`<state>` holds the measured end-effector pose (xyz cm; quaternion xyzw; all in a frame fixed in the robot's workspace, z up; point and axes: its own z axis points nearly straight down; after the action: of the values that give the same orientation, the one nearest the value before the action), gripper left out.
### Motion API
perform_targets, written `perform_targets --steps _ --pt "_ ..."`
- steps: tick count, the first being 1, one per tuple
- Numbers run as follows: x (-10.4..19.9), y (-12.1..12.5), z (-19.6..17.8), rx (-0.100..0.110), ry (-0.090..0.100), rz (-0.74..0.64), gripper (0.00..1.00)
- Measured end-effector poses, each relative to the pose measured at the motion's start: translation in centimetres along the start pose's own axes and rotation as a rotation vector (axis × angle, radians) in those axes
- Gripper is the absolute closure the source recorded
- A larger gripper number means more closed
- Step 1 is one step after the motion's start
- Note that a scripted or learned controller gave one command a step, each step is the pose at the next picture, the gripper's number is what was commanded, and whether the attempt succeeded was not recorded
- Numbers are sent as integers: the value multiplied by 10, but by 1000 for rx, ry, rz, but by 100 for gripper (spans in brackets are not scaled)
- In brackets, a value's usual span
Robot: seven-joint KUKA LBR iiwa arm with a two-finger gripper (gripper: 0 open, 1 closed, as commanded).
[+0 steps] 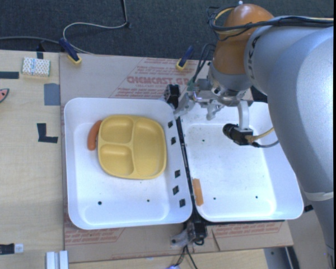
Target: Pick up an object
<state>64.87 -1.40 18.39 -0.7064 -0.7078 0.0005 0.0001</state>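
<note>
Cardboard [140,80] under the bins reads "CHEMCAST". Jaw state of the gripper [213,102] cannot be determined; yellow tray [132,146] lies to its left.

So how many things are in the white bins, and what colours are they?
Yellow: 1, the divided plate in the left bin.
Orange: 2, the sausage-shaped piece touching the plate's left edge, and the carrot-like stick at the near left edge of the right bin.
Total: 3 things.
</note>
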Motion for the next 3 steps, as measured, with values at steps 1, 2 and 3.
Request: perform_targets --steps 1,2,3 --pt "24 -21 0 0 0 1 0" --pt "37 1 -141 -4 -1 0 0" --pt "81 20 -254 -3 -1 0 0"
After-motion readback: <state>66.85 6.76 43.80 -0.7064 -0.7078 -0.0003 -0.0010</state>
